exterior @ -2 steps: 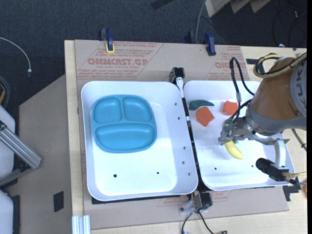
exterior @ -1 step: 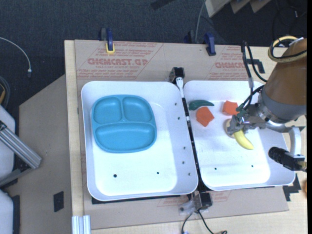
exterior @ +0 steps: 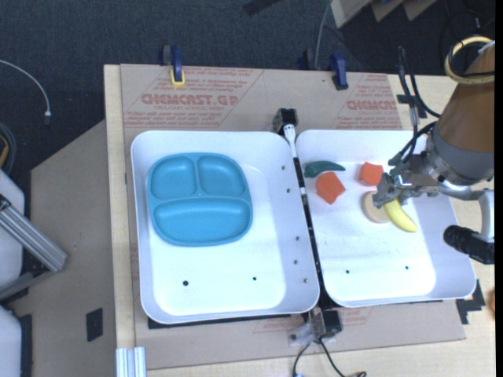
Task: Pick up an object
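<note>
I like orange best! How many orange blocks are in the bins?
2, both in the right bin: one orange block near its left wall, another beside the gripper, which could hide more.

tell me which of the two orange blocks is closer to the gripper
The orange block further right, just beside the gripper. The other orange block lies further left, under the dark green piece, nearer the bin divider.

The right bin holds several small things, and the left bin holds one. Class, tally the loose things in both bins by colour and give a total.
Blue: 1, the divided plate in the left bin
Orange-red: 2, block and block
Dark green: 1, curved piece
Yellow: 1, banana
Tan: 1, round disc
Total: 6
</note>
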